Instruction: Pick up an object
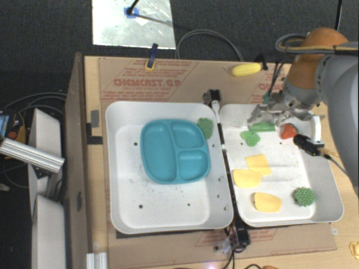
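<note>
1. Camera view: the end effector (pixel 268 118) hung low over the far end of the right bin (pixel 328 198), right above a flat green piece (pixel 262 126). I could not tell its state from this angle.
2. Just nearer lay a green lump (pixel 250 137), and a red piece (pixel 288 131) sat just beside the end effector, towards the arm.
3. Further forward in that bin: a yellow square (pixel 258 163) touching a yellow round slice (pixel 246 177), a yellow wedge (pixel 266 202), and a bumpy green ball (pixel 303 195).
4. The left bin (pixel 126 206) carried a blue divided plate (pixel 174 151) with a green leaf (pixel 206 126) at its edge.
5. My read: these looked like light, stiff plastic toy foods, smooth and likely to slip. The flat green piece offered little height, so pinching across its narrow sides seemed best; the lump gave more to grip.
</note>
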Available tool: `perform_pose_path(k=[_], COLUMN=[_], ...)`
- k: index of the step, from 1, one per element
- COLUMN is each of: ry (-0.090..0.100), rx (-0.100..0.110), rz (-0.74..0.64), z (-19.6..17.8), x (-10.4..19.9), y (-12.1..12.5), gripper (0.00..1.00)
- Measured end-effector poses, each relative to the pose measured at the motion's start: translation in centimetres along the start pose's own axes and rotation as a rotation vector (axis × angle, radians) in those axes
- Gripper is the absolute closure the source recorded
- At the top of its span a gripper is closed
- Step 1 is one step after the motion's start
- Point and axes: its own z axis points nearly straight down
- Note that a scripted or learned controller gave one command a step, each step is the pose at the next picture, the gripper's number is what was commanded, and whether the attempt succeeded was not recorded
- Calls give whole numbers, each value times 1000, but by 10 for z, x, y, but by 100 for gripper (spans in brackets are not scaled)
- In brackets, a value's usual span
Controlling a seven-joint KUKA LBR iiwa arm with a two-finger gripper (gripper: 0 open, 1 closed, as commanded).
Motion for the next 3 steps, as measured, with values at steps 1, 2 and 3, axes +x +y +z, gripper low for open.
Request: perform_pose_path(k=[1, 2, 3], ry=[6, 4, 3], rx=[4, -1, 0], rz=[8, 7, 7], z=[13, 0, 1], x=[36, 34, 33], y=[-12, -11, -11], gripper=[0, 100, 0])
